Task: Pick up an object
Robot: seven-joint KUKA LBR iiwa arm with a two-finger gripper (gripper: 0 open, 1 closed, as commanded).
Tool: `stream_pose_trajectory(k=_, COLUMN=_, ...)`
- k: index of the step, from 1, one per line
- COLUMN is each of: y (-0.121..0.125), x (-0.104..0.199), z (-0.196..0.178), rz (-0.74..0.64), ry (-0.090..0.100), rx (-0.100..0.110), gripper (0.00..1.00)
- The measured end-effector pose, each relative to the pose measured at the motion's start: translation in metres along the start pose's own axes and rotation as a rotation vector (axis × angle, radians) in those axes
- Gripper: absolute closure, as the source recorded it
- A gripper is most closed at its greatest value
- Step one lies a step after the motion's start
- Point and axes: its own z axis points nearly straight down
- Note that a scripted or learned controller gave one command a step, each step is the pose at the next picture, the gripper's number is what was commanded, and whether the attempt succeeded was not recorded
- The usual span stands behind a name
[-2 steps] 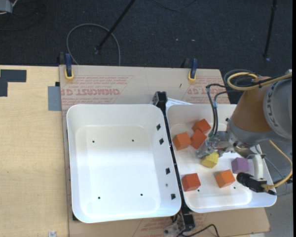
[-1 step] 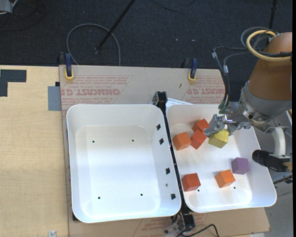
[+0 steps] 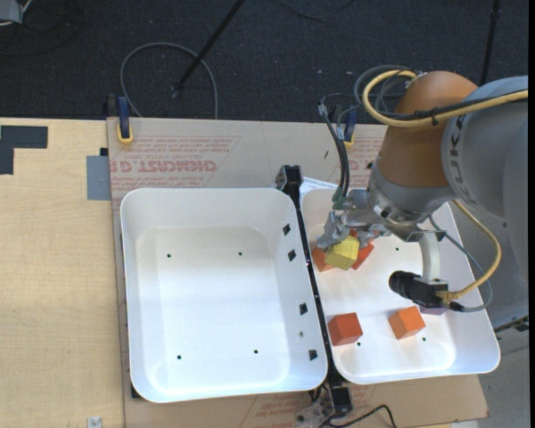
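My gripper (image 3: 344, 234) hangs low over the upper left corner of the right bin (image 3: 468, 350), close to the divider between the bins. Directly under it lies a yellow block (image 3: 343, 256), with an orange piece (image 3: 320, 259) on its left and a red-orange piece (image 3: 365, 255) on its right. The gripper touches or nearly touches the yellow block; I cannot tell which. Nearer the front of the same bin sit a red-orange cube (image 3: 345, 328) and an orange cube (image 3: 407, 322), both apart from the gripper.
The left bin (image 3: 134, 239) lies beside the right one, sharing a black-clipped divider (image 3: 301, 266). A black cable fitting (image 3: 416, 285) on the arm hangs over the right bin's middle. The arm's grey and orange body (image 3: 428, 141) covers the bin's far right corner.
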Motion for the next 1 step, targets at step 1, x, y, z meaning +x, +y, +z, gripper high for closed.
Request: stream_pose_trajectory(k=1, y=-0.0339, x=0.0666, z=-0.0124, rz=-0.001, ry=0.001, rx=-0.005, gripper=1.0)
